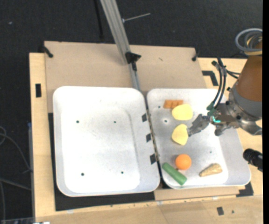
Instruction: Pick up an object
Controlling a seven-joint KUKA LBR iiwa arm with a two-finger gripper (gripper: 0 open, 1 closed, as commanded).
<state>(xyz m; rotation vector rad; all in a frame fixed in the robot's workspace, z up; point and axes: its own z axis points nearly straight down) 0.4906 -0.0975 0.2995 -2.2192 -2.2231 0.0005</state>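
The right bin (pixel 228 148) holds several small things: a flat orange-brown piece (pixel 173 104) at the back, a yellow lump (pixel 182 112) just in front of it, a second yellow lump (pixel 180 135), an orange ball (pixel 183 161), a green cylinder (pixel 174 173) at the front left corner, and a tan wedge (pixel 210 170) at the front. My gripper (pixel 208 126) hangs over the middle of this bin, open. Its left finger (pixel 197 124) ends just right of the second yellow lump. Nothing sits between the fingers.
The left bin (pixel 99 139) lies beside the right one, joined along a dark hinge strip (pixel 149 136). A slanted metal post (pixel 118 27) rises behind the bins. Cables (pixel 221 80) trail near the arm at the right.
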